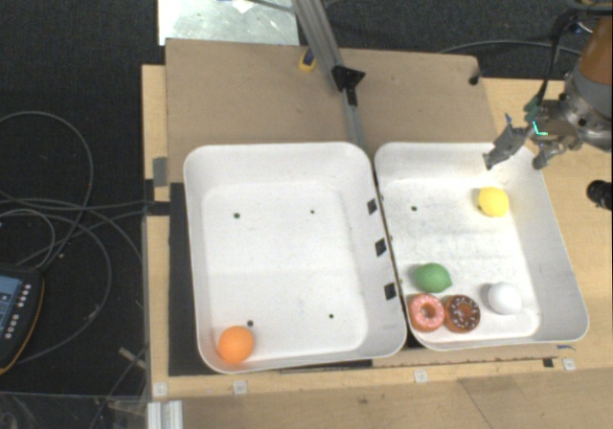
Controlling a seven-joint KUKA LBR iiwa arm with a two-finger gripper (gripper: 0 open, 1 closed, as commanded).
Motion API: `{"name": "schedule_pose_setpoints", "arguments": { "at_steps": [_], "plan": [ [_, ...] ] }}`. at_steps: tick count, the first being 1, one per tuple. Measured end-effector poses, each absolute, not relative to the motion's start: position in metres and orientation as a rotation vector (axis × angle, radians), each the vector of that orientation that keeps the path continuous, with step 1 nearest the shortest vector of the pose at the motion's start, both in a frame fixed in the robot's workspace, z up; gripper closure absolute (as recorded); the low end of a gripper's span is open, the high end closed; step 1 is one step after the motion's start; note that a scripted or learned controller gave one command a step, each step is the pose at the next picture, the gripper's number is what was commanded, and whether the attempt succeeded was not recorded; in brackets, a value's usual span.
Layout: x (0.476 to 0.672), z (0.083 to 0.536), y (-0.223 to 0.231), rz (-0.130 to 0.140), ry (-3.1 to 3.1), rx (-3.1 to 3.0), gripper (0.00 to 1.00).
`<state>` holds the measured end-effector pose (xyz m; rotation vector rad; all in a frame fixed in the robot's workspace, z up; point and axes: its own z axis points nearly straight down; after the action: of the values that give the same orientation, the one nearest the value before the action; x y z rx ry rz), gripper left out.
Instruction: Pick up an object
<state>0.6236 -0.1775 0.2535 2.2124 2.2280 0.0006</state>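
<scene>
Poised over the far right corner of the right bin (551, 226): gripper (522, 151), fingers spread wide, nothing between them. Just below it in the same bin, apart from the rest, a yellow ball (492, 201). Toward the near edge, bunched close: green ball (432, 277), pink-frosted donut (426, 312), chocolate donut (462, 313), white ball (503, 298). Alone in the near corner of the left bin (278, 169), an orange ball (235, 345).

Likely trouble: round yellow ball rolling or squirting out from closing fingers if approached off-centre. Also possible: fingertips catching the bin wall so near the rim. In the near cluster, risk of nudging neighbours or pinching two at once.
</scene>
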Motion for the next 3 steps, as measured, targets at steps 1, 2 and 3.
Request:
{"name": "schedule_pose_setpoints", "arguments": {
  "at_steps": [1, 2, 3],
  "plan": [
    [0.62, 0.212, -0.178, -0.002, 2.225, 2.219, 0.0],
    [0.615, 0.16, -0.169, -0.003, 2.226, 2.221, 0.0],
    [0.625, 0.105, -0.169, -0.002, 2.228, 2.217, 0.0]
  ]
}}
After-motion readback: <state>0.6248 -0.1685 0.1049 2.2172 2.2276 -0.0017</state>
